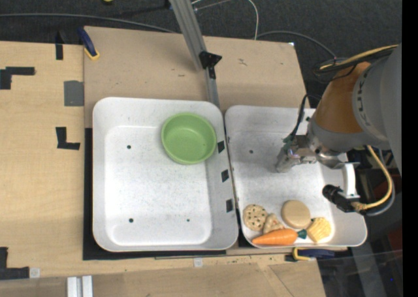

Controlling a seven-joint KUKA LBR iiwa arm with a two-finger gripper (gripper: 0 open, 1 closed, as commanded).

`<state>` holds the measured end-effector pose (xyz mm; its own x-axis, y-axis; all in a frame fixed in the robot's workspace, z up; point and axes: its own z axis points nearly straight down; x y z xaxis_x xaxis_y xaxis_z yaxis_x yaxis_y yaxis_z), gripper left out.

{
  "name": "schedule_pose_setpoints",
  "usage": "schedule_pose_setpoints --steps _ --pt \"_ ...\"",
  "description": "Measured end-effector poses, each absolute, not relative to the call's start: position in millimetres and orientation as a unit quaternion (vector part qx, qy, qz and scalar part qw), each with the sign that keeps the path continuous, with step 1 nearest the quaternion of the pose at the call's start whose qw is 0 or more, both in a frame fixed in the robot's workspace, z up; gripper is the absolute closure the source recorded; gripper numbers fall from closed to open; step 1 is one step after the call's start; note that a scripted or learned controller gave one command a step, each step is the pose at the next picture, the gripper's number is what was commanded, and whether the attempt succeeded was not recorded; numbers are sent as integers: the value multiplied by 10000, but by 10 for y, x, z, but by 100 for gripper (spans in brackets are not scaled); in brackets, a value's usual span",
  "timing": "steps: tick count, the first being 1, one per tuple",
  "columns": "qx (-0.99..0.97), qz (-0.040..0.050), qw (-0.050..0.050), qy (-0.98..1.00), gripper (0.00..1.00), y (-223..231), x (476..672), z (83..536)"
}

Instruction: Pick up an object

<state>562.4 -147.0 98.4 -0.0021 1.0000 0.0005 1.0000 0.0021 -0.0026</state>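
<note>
Claw (285, 162): hung mid-right over the right bin (261, 126) (grip state unclear).
Carrot (275, 237): lay below it, lower right, apart.

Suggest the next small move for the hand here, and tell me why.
Probably shift the hand toward the near end of the right bin and over the carrot. The hand sits over bare bin floor, while the cookie, tan round piece, carrot and yellow piece cluster along the near wall, apart from it.
</note>
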Motion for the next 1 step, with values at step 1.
schedule_pose_setpoints --steps 1 --pt "-7070 -8 -18 -7072 100 -1553 5663 1568"
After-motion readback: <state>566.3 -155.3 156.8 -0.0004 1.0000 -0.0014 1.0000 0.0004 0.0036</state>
